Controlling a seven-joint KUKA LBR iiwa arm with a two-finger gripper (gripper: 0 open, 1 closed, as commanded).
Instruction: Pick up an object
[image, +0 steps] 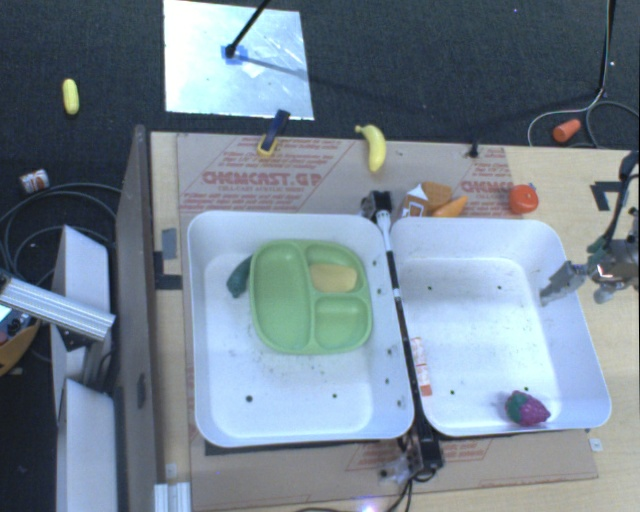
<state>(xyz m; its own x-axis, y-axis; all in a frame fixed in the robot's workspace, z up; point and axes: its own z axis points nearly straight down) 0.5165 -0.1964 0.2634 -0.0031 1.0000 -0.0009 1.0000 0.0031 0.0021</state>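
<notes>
Down at the bottom right of the frame, a small purple and green toy (526, 408) sat in the lower right corner of the right bin (470, 330). It lay by itself, well away from the end effector (582, 276).

Over at the right edge of the frame, the end effector hung above the right rim of that bin. One grey finger (557, 284) poked out to the left over the rim. I could not tell if the fingers were apart or together. Nothing could be seen held between them.

In the left bin (225, 400) lay a green tray (308, 297) with three parts. A yellow thing (334, 275) rested in its upper right part. A dark green thing (239, 275) touched the tray's left edge.

Higher up, on the table (300, 170) behind the bins, sat some orange pieces (437, 198) and a round orange thing (523, 198). A yellow banana (374, 147) lay near the table's top edge.

Far up in the upper left, a small yellow thing (70, 96) lay on the dark floor (90, 50). A shiny sheet (237, 60) lay there too.
</notes>
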